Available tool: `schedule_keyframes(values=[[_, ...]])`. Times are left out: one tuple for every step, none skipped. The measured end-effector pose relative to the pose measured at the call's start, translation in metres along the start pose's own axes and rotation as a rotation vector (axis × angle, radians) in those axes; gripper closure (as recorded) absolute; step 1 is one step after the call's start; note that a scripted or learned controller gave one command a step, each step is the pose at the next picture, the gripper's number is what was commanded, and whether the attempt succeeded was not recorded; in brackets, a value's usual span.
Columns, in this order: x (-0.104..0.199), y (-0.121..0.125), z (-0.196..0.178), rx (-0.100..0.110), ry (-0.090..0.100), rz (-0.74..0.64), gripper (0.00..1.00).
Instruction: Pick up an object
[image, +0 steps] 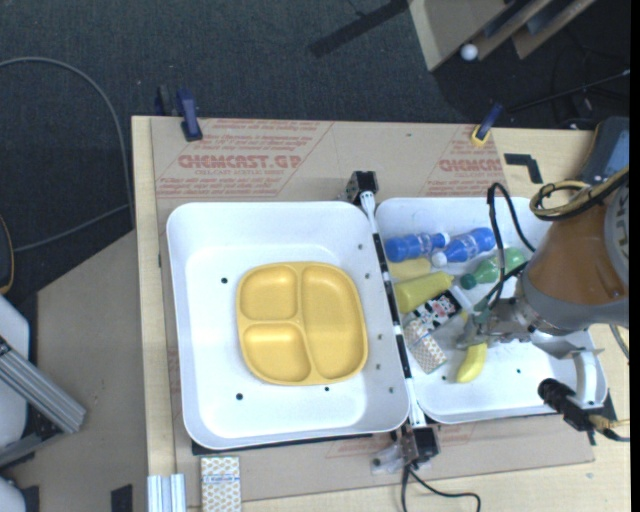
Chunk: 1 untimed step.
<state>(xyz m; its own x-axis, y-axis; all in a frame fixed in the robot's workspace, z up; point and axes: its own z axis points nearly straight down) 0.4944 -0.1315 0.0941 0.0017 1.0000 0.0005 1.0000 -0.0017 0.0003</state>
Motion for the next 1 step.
schedule_keyframes(values=[[0.0794, 0.0521, -0.0909, -0.002, 0.0, -0.004, 1.0]])
